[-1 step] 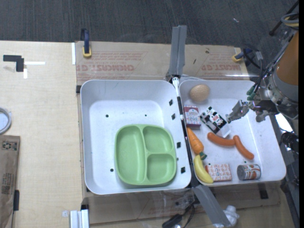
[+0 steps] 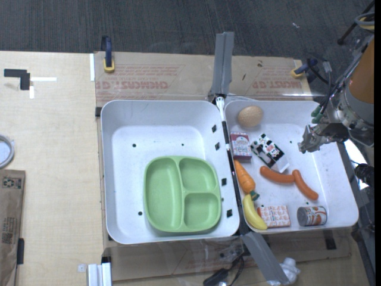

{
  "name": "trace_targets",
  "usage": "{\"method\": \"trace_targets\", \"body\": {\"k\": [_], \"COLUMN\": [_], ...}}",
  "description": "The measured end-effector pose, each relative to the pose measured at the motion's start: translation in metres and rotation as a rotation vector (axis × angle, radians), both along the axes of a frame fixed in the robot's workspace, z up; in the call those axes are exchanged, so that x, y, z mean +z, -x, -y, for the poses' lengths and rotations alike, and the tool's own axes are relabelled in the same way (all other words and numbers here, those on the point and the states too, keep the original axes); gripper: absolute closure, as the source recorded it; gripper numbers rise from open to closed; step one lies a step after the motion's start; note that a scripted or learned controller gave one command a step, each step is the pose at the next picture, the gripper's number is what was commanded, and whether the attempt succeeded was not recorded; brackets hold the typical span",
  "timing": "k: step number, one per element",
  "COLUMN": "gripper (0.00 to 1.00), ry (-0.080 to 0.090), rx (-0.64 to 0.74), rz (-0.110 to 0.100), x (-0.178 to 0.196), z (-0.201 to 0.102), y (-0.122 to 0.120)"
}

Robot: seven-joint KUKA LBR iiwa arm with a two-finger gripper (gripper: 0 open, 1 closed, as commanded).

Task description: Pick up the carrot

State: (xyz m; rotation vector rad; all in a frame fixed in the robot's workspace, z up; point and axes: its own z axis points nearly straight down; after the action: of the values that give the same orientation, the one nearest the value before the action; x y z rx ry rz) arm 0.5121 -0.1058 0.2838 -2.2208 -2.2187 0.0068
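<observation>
Carrot [image 2: 243, 176] is what I must find first: it lies in the right bin [image 2: 348, 177], close against the left wall, with its long axis running from upper left to lower right and its green end at the lower right, touching the top of the banana [image 2: 254, 214]. From largest to smallest, I see the left bin [image 2: 119, 159] holding a green divided plate [image 2: 182, 193], then the right bin with the small things. On the brown cardboard [image 2: 161, 76] behind the bins there is red printed writing, upside down for me, and I cannot read it surely. The arm [image 2: 357, 100] comes from the right, and the gripper [image 2: 309, 142] hangs over the right part of the right bin, well apart from the carrot. I cannot tell if it is released or clenched, and I see nothing held in it. Near it lie two sausages [image 2: 292, 180], a small cow-pattern carton [image 2: 268, 151], a red box [image 2: 240, 145], a can [image 2: 311, 215] and an egg-shaped brown thing [image 2: 250, 116]
</observation>
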Motion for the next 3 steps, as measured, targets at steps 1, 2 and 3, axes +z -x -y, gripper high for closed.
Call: {"method": "trace_targets", "body": {"k": [1, 2, 3], "gripper": [1.00, 1.00, 1.00], "ry": [0.000, 0.000, -0.001], "rx": [-0.126, -0.109, -0.022], "rz": [0.001, 0.001, 0.002], "x": [-0.093, -0.093, -0.093], "z": [-0.093, -0.100, -0.050], "y": [0.008, 0.035, 0.035]}}
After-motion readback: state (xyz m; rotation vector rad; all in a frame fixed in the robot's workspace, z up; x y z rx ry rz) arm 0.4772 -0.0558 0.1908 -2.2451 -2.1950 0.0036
